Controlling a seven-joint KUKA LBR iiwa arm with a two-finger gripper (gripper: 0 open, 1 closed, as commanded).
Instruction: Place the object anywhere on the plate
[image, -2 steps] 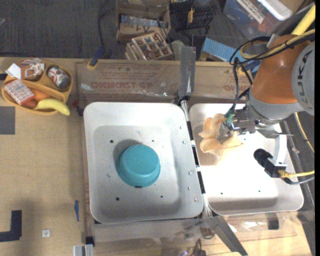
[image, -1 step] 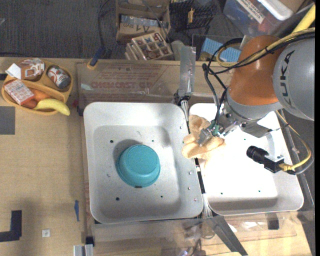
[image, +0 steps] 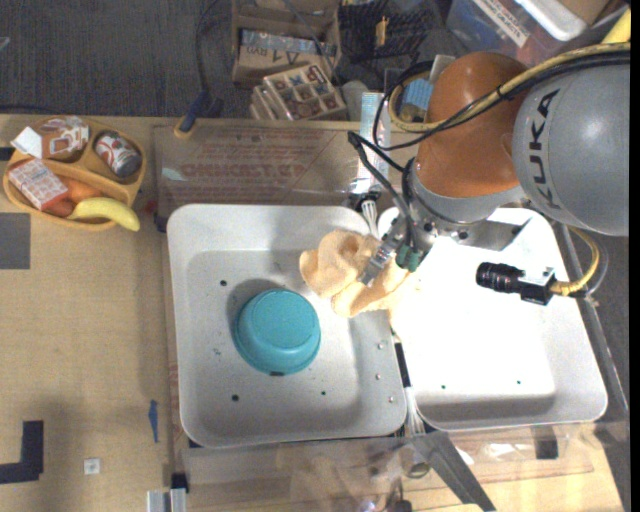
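Observation:
A teal round plate (image: 278, 331) sits in the left white bin (image: 200, 250), a little left of its middle. A soft, crumpled pale-yellow object (image: 343, 270) hangs over the inner right side of that bin, up and to the right of the plate and apart from it. My gripper (image: 390, 262) reaches down from the grey and orange arm at the upper right. It is shut on the right part of the yellow object, whose folds bulge out to the left and below the fingers (image: 380, 262).
The right white bin (image: 500, 370) lies under the arm, with a black cylindrical part (image: 512, 280) above it. A tray of toy food (image: 70, 180) stands on the bench at the far left. Boxes and cables crowd the back edge.

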